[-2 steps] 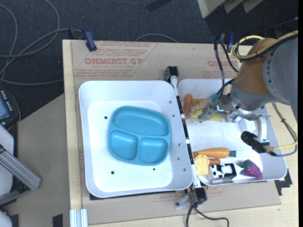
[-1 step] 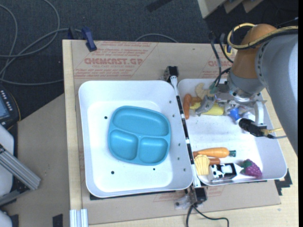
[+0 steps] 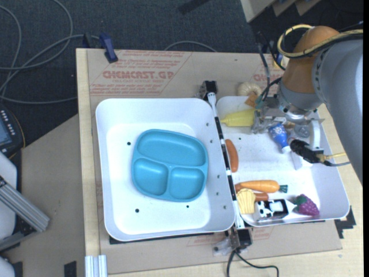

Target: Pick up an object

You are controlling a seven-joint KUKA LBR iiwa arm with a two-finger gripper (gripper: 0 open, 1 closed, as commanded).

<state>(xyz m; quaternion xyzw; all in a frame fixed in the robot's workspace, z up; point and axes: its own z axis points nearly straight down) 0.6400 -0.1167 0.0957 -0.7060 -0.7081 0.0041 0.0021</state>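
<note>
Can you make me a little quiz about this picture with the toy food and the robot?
1. True or false: the blue divided plate lies in the left bin.
2. Which toy lies nearest the purple grapes? A) hot dog B) black-and-white cow toy C) corn cob
3. Fill in: the orange carrot lies in the ____ bin.

Key: 1 true; 2 B; 3 right.
</note>
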